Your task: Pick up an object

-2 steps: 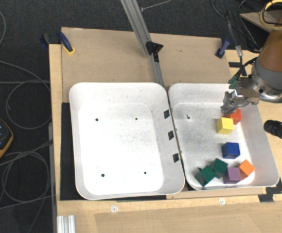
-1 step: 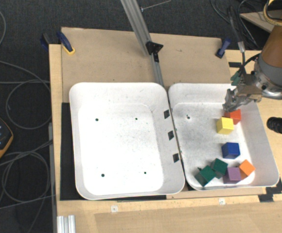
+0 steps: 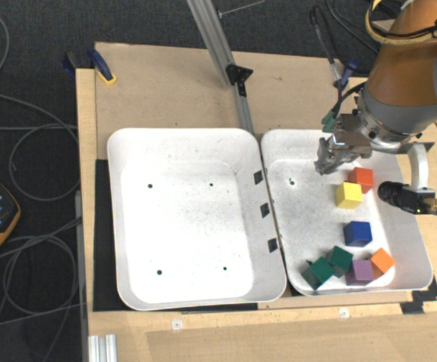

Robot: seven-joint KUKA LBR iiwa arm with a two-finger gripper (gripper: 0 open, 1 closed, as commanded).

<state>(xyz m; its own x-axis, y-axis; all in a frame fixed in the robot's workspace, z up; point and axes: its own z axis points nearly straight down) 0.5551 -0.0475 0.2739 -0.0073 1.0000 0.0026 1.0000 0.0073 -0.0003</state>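
My gripper hangs over the back part of the right bin, just left of an orange-red cube and a yellow cube. Nothing shows between its fingers, which look close together. A blue cube lies nearer the front. At the bin's front edge sit two dark green blocks, a purple block and an orange block.
The left bin lies beside the right one, with black clips along the shared edge. A slanted metal pole rises behind the bins. Cables trail over the floor at the left and at the back right.
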